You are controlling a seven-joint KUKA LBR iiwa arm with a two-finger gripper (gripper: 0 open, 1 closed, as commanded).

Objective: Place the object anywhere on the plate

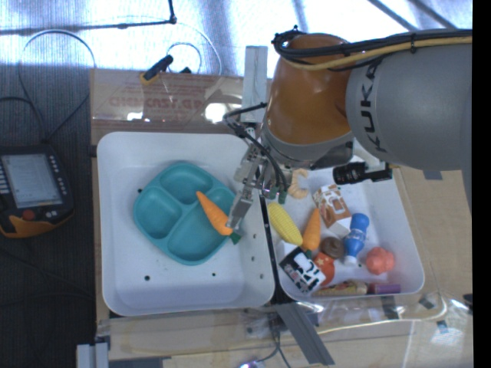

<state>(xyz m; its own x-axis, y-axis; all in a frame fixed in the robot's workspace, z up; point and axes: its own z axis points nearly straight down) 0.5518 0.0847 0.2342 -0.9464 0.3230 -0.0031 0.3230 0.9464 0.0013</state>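
An orange toy carrot (213, 212) with a green top lies across the right part of the teal divided plate (165, 205) in the left bin. My gripper (250, 208) hangs just right of the carrot, over the plate's right rim and the wall between the bins. It is open, and one fingertip (237, 218) stands beside the carrot's green end. Nothing sits between the fingers. The large grey and orange wrist hides the back of the right bin.
The left bin (123, 282) holds the plate. The right bin (406, 267) holds a corn cob (284, 222), a second carrot (311, 231), a small carton (332, 204), a blue bottle (356, 234), a pink-orange ball (380, 261) and several other toys. A teach pendant (31, 190) lies far left.
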